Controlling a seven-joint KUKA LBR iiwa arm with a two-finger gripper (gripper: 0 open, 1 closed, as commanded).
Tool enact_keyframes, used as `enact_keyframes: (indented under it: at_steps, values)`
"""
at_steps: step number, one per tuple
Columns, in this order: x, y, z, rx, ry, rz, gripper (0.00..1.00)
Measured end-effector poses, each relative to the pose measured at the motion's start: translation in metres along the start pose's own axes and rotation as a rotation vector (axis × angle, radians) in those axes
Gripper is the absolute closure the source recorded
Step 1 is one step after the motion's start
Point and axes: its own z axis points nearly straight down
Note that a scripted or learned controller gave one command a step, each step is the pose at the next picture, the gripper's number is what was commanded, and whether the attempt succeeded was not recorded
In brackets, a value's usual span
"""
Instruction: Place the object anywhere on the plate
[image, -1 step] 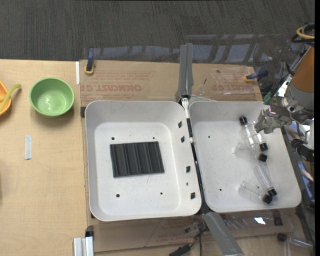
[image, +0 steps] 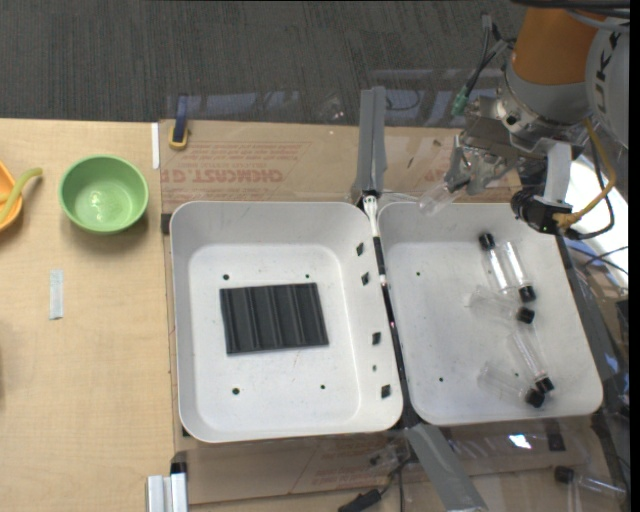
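Observation:
A dark grey ribbed plate (image: 275, 318) lies flat in the middle of the left bin (image: 200, 400). Above the far edge of the right bin (image: 420, 390) my gripper (image: 468, 178) hangs, shut on a clear tube (image: 437, 198) that sticks out down and to the left from its fingers. The tube is off the bin floor, near the divider between the bins. More clear tubes with black caps lie in the right bin: one (image: 504, 266) near the top right, another (image: 531, 368) near the bottom right.
A green bowl (image: 104, 194) stands on the wooden bench to the left of the bins. A small grey strip (image: 56, 295) lies below it. A grey upright post (image: 371, 140) rises behind the joint between the bins.

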Motion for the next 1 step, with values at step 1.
enact_keyframes:
  at_steps: [1]
  values:
    - [0.0216, -0.0574, 0.0823, 0.003, 0.000, -0.050, 1.00]
